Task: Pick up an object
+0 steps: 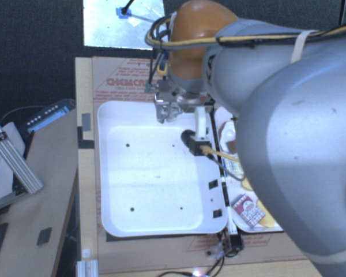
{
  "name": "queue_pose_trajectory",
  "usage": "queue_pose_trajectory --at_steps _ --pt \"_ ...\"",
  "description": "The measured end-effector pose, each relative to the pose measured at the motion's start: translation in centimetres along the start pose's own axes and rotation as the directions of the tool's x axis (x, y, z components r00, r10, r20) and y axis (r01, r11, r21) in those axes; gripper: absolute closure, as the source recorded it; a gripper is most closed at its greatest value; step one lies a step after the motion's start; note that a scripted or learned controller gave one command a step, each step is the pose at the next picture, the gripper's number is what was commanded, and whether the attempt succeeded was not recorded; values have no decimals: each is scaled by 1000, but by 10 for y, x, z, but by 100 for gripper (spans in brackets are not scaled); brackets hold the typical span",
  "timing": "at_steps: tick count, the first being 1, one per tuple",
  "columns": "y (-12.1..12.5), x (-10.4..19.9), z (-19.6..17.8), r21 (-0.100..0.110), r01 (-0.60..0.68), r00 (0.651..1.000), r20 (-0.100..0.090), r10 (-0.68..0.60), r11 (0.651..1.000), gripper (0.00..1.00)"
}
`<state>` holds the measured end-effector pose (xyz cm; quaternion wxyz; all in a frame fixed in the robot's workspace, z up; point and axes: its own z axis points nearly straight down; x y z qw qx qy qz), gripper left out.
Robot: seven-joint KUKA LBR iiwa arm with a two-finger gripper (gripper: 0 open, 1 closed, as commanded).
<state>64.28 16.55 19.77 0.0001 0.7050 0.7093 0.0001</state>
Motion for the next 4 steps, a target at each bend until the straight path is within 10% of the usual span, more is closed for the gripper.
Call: queue_pose_trajectory --at_steps 1,2,3,4 --pt "0 0 -1 -1 -1 1000 0 1 1000 0" --pt "-25 74 34 3 4 1000 -2 -4 1000 0" --pt "29 68 0 -8 -1 1000 -2 1 1000 0" --pt "27 69 -9 -5 4 1000 -1 -4 1000 100"
